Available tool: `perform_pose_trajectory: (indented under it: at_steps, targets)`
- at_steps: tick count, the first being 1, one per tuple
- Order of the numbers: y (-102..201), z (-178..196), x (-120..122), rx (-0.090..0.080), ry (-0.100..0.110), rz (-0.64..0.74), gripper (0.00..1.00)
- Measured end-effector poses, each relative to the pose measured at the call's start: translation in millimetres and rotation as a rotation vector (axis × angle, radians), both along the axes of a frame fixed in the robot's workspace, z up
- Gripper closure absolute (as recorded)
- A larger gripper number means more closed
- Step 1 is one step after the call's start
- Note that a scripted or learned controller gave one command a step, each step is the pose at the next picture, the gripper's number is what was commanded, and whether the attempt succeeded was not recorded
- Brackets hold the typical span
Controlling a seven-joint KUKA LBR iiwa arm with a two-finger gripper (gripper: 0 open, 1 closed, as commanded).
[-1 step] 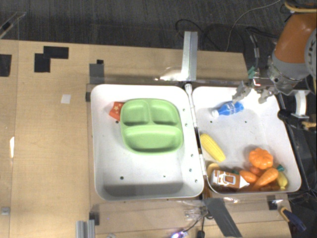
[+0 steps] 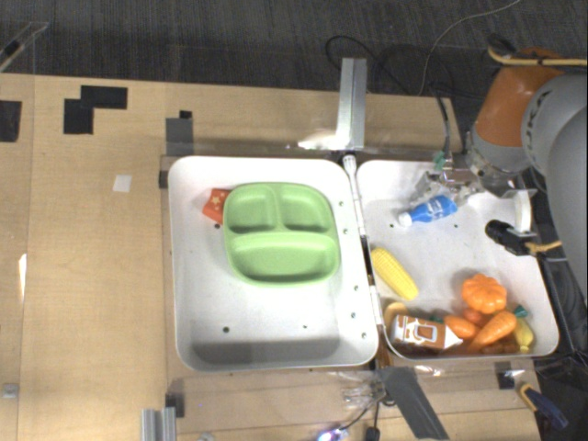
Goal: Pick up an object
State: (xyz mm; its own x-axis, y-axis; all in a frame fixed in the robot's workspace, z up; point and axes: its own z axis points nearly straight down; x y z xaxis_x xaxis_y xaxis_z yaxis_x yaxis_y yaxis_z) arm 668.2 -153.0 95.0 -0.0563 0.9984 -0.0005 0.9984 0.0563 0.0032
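Observation:
The right bin [image 2: 459, 246] holds a small blue bottle with a white cap [image 2: 427, 211], a yellow corn cob [image 2: 393, 274], an orange pumpkin [image 2: 484, 294], a carrot [image 2: 496, 327] and a brown bottle lying on its side [image 2: 423, 332]. My gripper [image 2: 439, 182] hangs at the bin's far edge, just above and behind the blue bottle. The grey arm with its orange band [image 2: 503, 108] comes in from the right.
The left bin [image 2: 197, 301] holds a green divided plate [image 2: 278, 231] with a small red item [image 2: 214, 206] at its left edge. A black part [image 2: 510, 237] juts out near the right bin's right wall. A metal post [image 2: 353, 99] stands behind the bins.

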Motion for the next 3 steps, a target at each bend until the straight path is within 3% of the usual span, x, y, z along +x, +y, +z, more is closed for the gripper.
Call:
perform_pose_trajectory:
  at_steps: [1,2,3]
  targets:
    - [0.7,9.4,2.0,-0.001,-0.002,0.006,1.0]
    - [0.8,9.3,1.9,-0.001,-0.002,0.006,0.0]
    - [-25.8,-6.9,-50.1,-0.002,-0.007,0.121,0.0]
